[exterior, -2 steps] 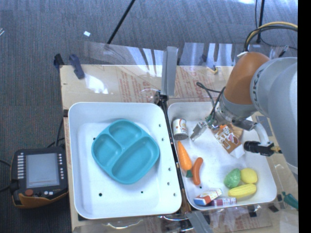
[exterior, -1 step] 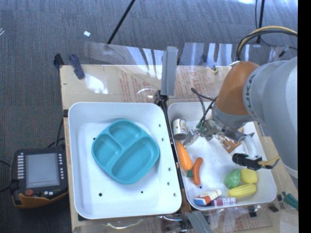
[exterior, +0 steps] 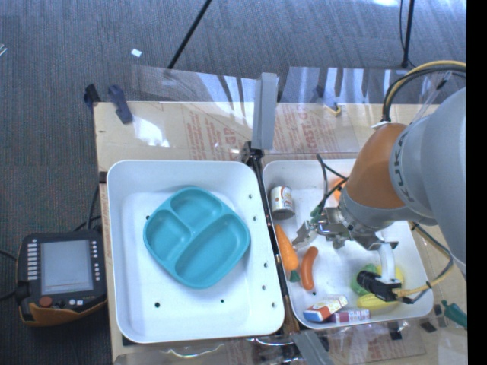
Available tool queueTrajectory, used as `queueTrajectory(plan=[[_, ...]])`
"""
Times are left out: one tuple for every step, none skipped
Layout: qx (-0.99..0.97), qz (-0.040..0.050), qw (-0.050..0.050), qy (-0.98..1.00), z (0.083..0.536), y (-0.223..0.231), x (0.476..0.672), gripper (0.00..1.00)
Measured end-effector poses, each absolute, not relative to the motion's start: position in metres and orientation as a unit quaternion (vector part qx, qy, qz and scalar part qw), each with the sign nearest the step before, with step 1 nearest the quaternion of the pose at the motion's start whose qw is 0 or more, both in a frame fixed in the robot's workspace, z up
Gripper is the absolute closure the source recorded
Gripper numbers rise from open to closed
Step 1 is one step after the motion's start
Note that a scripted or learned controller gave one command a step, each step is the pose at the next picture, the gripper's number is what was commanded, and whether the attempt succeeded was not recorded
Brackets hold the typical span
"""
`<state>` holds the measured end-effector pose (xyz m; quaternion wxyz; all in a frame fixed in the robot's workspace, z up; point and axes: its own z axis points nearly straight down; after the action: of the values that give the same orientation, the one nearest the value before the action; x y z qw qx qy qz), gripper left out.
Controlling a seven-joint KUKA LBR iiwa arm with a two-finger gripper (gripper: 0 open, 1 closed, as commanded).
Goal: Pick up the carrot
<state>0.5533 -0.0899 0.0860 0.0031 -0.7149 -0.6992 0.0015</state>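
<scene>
Hovering w/ gripper (exterior: 313, 229) fingers apart, clamped on nothing, just beside carrot (exterior: 286, 250) at right bin (exterior: 423, 258) left wall; risked grabbing adjacent sausage (exterior: 308, 268) instead.

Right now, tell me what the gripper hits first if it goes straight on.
Probably the carrot: the gripper points left and down, just beside it in the right bin. Depth is unclear.
</scene>
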Motion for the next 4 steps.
queueTrajectory(plan=[[-0.799,0.0025,0.002,-0.601,0.086,-0.083,0.529,0.00],[-0.764,-0.0027,-0.002,-0.645,0.192,-0.059,0.622,0.00],[-0.730,0.0022,0.003,-0.684,0.085,-0.101,0.556,0.00],[-0.747,-0.0012,0.004,-0.665,0.105,-0.166,0.628,0.00]])
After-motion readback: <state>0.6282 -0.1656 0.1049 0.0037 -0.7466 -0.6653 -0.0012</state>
